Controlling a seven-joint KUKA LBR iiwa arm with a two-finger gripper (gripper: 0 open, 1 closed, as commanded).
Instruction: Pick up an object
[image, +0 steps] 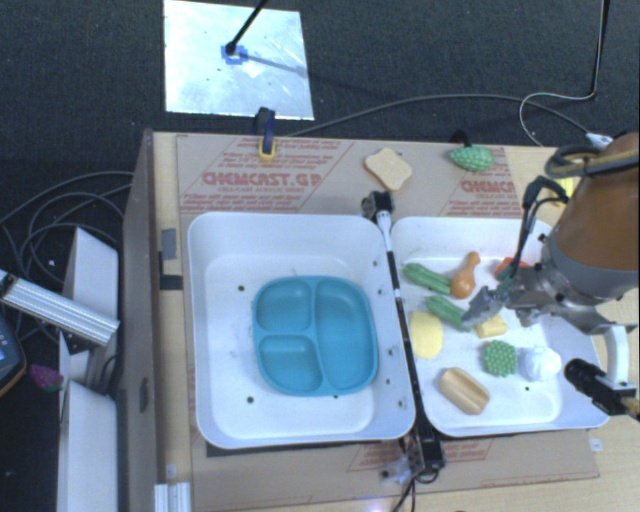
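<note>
The left bin (225, 330) holds 1 blue divided tray (315, 335), seated centrally, evidently a receiving dish. Right of that tray, the right bin (560, 405) holds the candidate objects loose, within the arm's reach: 2 green pods (436, 292), 1 yellow piece (427, 335), 1 orange drumstick (465, 276), 1 bread roll (464, 390), 1 green cluster (499, 357) (others partly hidden). The gripper (487, 303) hovers beside the pods; whether its fingers are apart or together, I cannot tell.
</note>
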